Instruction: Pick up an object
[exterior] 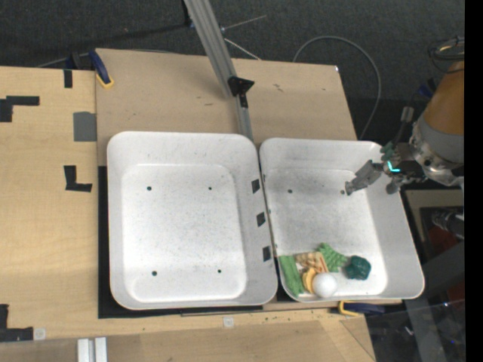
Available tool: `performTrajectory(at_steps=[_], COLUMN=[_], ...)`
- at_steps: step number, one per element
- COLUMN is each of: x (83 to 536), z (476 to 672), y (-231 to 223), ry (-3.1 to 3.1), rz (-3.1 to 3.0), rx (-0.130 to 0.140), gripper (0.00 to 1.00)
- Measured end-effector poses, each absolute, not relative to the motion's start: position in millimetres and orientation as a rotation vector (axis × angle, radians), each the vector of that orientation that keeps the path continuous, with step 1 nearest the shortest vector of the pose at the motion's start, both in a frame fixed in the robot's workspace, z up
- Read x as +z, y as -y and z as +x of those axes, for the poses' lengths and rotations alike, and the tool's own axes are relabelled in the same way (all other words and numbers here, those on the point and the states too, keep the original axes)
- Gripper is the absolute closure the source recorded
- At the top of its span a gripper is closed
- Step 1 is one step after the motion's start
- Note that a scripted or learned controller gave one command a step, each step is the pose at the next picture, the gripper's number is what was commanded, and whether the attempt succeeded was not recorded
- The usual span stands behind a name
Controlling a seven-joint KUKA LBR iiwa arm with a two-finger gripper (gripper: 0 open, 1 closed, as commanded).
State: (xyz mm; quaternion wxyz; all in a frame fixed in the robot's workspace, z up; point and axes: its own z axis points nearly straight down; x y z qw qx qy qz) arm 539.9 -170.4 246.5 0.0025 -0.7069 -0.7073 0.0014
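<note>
Wooden bench [173, 89], two white bins [181, 217], dark floor [75, 6] beyond

Grey arm [441, 138] with orange band, cyan-lit dark end effector [371, 176].

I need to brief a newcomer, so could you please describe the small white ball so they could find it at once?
Look in the right-hand white bin, at its near corner where a few objects cluster. The small white ball lies at the cluster's front edge, the only plain white round thing beside the dark green object.
</note>
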Motion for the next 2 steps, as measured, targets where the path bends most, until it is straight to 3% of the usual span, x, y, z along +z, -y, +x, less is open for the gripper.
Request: performTrajectory(at_steps=[1, 2], x=[249, 205], z=[540.7, 540.6], y=[170, 168], ry=[2.223, 2.22], rz=[-2.218, -2.217], rx=[0.001, 0.006], gripper=[0.0, 0.0])
